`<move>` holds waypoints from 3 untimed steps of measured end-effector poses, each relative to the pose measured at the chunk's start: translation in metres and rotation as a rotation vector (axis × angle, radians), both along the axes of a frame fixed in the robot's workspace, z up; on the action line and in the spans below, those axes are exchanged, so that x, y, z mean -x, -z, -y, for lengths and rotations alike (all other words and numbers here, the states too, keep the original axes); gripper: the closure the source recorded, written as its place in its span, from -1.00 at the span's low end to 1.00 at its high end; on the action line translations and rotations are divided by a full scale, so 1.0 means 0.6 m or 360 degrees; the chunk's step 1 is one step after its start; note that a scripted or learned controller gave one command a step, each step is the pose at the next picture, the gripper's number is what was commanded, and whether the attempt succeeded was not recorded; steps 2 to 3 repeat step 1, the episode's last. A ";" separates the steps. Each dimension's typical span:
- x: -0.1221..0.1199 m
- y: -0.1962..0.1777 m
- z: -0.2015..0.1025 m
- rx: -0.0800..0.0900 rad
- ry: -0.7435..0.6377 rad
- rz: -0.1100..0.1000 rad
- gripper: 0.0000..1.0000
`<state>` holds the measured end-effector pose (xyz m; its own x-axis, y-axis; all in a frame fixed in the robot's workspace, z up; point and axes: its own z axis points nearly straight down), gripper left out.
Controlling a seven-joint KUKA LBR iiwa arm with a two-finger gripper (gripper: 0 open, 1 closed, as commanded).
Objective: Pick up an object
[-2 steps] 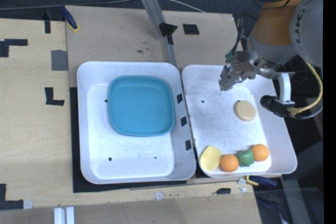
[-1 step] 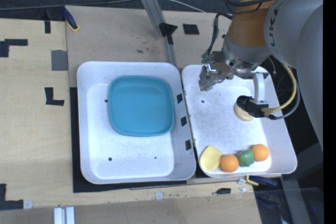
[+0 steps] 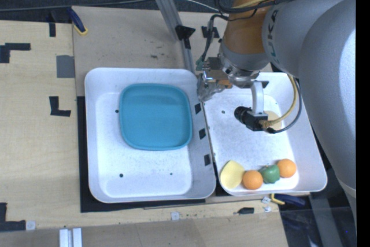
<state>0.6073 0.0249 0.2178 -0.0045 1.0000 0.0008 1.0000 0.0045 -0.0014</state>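
Note:
Along the front edge of the right bin point(image 3: 231, 136) lie a pale yellow piece point(image 3: 232, 173), an orange ball point(image 3: 252, 180), a green object point(image 3: 269, 174) and a second orange ball point(image 3: 287, 168), close together in a row. My gripper point(image 3: 204, 87) hangs at the back left corner of that bin, by the wall shared with the left bin and far from the row. The grey arm with its orange band point(image 3: 252, 8) reaches in from the right and covers the bin's back. A black fitting point(image 3: 248, 118) on the wrist hides part of a pale object point(image 3: 275, 122).
The left bin point(image 3: 104, 176) holds a blue square plate point(image 3: 155, 116) in its back half. A slanted metal bar point(image 3: 167, 6) runs down from the top to the bins' back edge. Cables loop around the wrist. Wooden bench surrounds both bins.

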 end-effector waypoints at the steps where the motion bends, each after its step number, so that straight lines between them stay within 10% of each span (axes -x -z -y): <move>1: -0.001 -0.012 -0.071 0.0000 0.0001 0.0002 1.00; 3: -0.001 -0.012 -0.071 0.0000 0.0001 0.0002 1.00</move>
